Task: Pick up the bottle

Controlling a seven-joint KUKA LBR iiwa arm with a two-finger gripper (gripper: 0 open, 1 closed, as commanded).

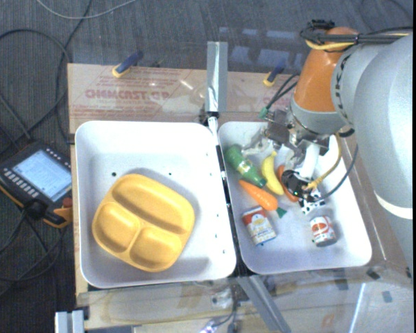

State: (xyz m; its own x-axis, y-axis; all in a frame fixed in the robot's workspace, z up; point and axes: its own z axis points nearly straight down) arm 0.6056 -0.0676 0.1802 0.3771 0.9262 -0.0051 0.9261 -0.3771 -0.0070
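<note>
You have a pale wooden surface (pixel 145 92) with faded red lettering printed across its far part. Two shallow white bins sit directly on it, side by side and touching along their inner edges: the left bin (pixel 90 158) and the right bin (pixel 353 245). A grey metal post (pixel 215 75) stands at the far edge, in line with the seam between the bins. Two small clamps with blue and yellow grips rest on the far part of the surface, one (pixel 127 62) beyond the left bin, the other (pixel 274 75) beyond the right bin
</note>
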